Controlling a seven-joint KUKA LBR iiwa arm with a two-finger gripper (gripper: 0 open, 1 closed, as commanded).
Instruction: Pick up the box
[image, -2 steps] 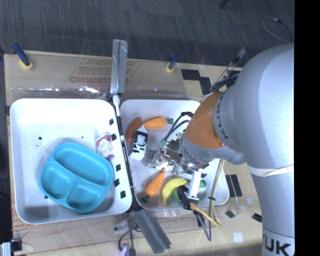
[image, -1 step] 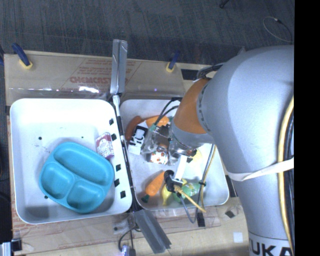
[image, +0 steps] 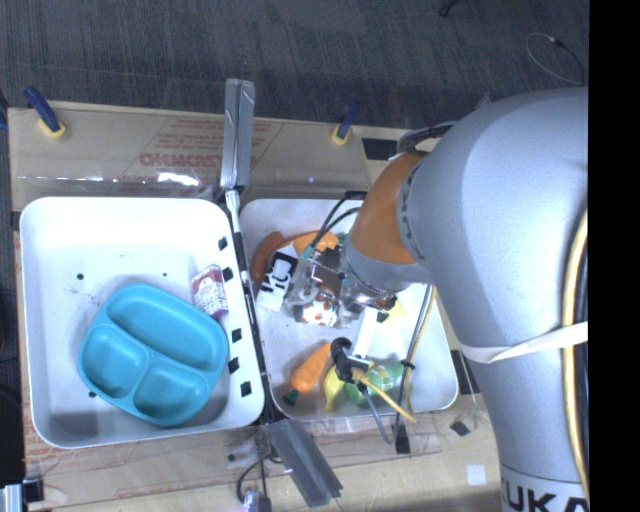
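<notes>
In the camera view, the box (image: 277, 279) is seen in the right bin (image: 440, 395), against the divider. The end effector (image: 322, 290) hangs just beside it; its grip cannot be told. Neighbouring clutter should be avoided.

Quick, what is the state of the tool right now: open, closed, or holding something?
Tool: low over the clutter in the right bin; open or closed cannot be told, and nothing is visibly held.
</notes>
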